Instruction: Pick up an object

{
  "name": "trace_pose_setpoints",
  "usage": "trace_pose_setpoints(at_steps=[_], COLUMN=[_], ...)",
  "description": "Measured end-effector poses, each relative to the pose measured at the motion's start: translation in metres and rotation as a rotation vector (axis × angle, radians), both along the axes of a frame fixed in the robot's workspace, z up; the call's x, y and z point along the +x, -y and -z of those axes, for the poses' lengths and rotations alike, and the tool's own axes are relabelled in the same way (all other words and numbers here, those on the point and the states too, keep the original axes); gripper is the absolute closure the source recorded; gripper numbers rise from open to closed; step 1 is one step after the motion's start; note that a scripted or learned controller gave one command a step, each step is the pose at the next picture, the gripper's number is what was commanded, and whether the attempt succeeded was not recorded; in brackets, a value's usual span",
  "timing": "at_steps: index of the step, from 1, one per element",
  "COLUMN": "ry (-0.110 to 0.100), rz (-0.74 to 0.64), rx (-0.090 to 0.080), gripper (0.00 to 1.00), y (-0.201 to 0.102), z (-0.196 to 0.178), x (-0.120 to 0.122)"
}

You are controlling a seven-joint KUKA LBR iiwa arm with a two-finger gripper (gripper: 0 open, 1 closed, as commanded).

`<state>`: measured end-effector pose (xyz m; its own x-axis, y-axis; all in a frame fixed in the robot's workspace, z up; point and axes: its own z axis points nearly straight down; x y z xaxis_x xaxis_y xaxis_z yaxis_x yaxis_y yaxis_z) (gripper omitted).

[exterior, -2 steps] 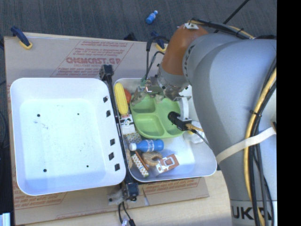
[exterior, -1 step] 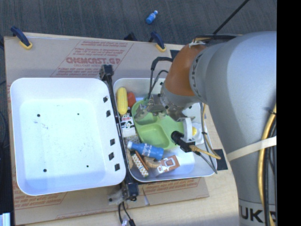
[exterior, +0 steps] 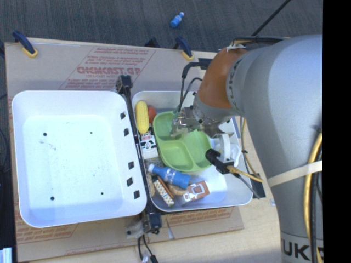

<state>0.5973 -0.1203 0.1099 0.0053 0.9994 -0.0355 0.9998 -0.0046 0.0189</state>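
White plastic makes up both bins: the left bin (exterior: 71, 158) and the right bin (exterior: 233, 199), touching along a black clipped seam. Nearest the lower edge of the right bin lie one snack bar (exterior: 163, 192) and one small brown packet (exterior: 196, 191), and just above them one blue bottle (exterior: 171, 175) on its side. Behind the bottle one green divided dish (exterior: 184, 147) fills the middle, tilted against the clutter, with one yellow corn cob (exterior: 142, 116) at the far left wall and a red piece (exterior: 152, 113) just beside it. The gripper (exterior: 184, 120) sits low over the dish's far rim; whether its jaws are wide or closed cannot be told. The grey arm (exterior: 274, 103) with its orange band (exterior: 216, 81) covers the bin's right side, leaving little open room there. Brown cardboard (exterior: 109, 64) lies under both bins, held by three blue clamps (exterior: 24, 43), with dark carpet (exterior: 109, 10) beyond and one small blue object (exterior: 176, 19) on it.
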Motion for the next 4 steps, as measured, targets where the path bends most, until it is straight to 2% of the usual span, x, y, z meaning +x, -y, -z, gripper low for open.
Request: trace_pose_setpoints(at_steps=[1,2,3,4], ry=[-0.009,0.005,-0.011,0.003], rz=[-0.007,-0.004,-0.004,-0.001], rx=[0.014,0.015,0.018,-0.001], gripper=[0.00,0.00,0.00,1.00], y=[-0.008,-0.012,-0.012,-0.003], z=[0.003,0.009,0.011,-0.001], x=[-0.001,-0.007,0.005,0.007])
